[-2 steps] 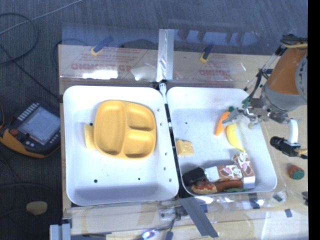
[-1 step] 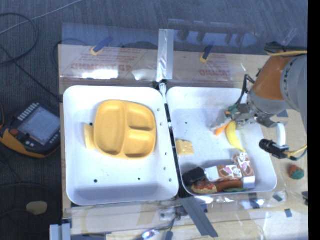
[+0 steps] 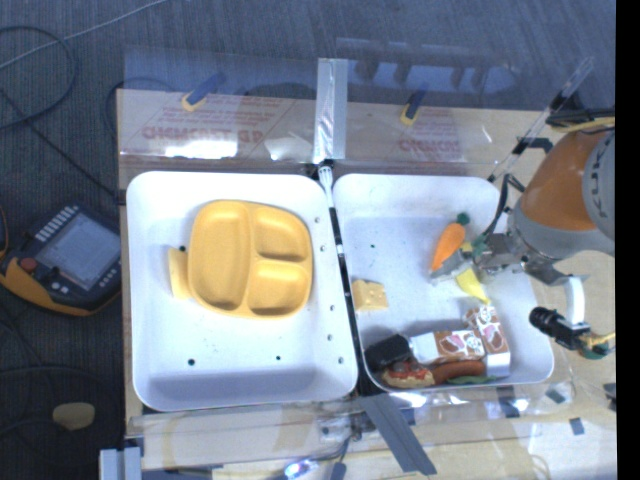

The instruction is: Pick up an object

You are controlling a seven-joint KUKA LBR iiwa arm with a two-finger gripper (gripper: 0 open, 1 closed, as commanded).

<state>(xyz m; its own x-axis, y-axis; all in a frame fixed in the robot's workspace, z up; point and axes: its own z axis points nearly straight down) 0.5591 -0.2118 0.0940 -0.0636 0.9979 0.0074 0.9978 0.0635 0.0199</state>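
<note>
in the camera view, the claw (image 3: 478,265) is seen low in the right bin (image 3: 400,193), set down among a toy carrot (image 3: 447,246) and a small yellow piece (image 3: 471,283); whether anything is gripped, or how the claw stands, cannot be told from this slant, since the tip is crowded by both toys. the carrot lies tilted, just left of the claw, and the yellow piece lies just beneath it, both touching or nearly so. a miss is judged likely here: with two toys pressed close at the tip, one could be nudged aside instead of seized, or both could be pinched loosely and dropped on the lift. the carrot's tapered shape could also let it slip out. counted in the right bin: one carrot, one yellow piece, one pale cheese-like square (image 3: 369,295) at the left wall, one black item (image 3: 387,349), one hot-dog-like toy (image 3: 430,372), and two patterned boxes (image 3: 472,342) near the front wall, well apart from the claw. counted in the left bin (image 3: 150,368): one yellow divided tray (image 3: 248,256), with one pale yellow piece (image 3: 177,273) tucked at its left edge. two bins are borne by the bench (image 3: 250,128).
</note>
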